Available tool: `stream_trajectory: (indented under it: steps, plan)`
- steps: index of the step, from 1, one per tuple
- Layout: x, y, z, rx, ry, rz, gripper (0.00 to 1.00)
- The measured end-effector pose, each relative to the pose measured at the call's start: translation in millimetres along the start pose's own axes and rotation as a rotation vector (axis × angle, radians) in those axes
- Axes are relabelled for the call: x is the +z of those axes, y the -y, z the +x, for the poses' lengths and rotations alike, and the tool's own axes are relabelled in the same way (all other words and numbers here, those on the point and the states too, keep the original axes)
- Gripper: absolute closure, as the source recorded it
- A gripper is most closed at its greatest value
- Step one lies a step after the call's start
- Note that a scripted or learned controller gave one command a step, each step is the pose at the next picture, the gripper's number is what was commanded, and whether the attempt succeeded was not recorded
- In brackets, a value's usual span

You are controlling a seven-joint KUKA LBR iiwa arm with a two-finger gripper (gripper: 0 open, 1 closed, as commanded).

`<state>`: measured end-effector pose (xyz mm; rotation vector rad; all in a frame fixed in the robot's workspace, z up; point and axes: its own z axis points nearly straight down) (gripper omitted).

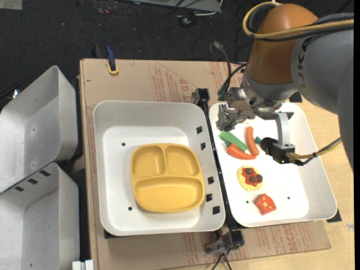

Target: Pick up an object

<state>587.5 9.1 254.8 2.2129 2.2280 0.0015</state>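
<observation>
Over the 10 o'clock corner of the right-hand bin (315,151) hangs the gripper (232,117), under the arm's (329,61) orange band. How wide it stands I cannot tell, and nothing shows as held.

Just at its 6 o'clock lies a green stick (232,139), short and flat, slanting toward 4 o'clock on the bin floor. Touching its lower edge is an orange carrot (239,151) lying at much the same slant. At the stick's 3 o'clock a red-orange sausage (252,140) lies nearly lengthwise from 12 to 6. Near the carrot's 6 o'clock sits a small round pizza (250,178), yellow with dark red toppings. A red wedge (265,203) lies apart at the pizza's 5 o'clock.

Beside it, the left-hand bin (112,122) holds a yellow plate (167,177) with three compartments. Both bins rest on a brown board (152,75) printed in red, which covers the bench. A blue and yellow clamp (111,61) grips the board's 11 o'clock corner. At 9 o'clock two spare white bins (34,122) lean off the bench, over a dark speckled floor (56,16).
</observation>
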Motion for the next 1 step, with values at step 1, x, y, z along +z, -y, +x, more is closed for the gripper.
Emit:
stream_trajectory:
  steps: [1]
  plan:
    - [21.5, -2.0, 55.0, -0.001, -0.002, 0.005, 1.0]
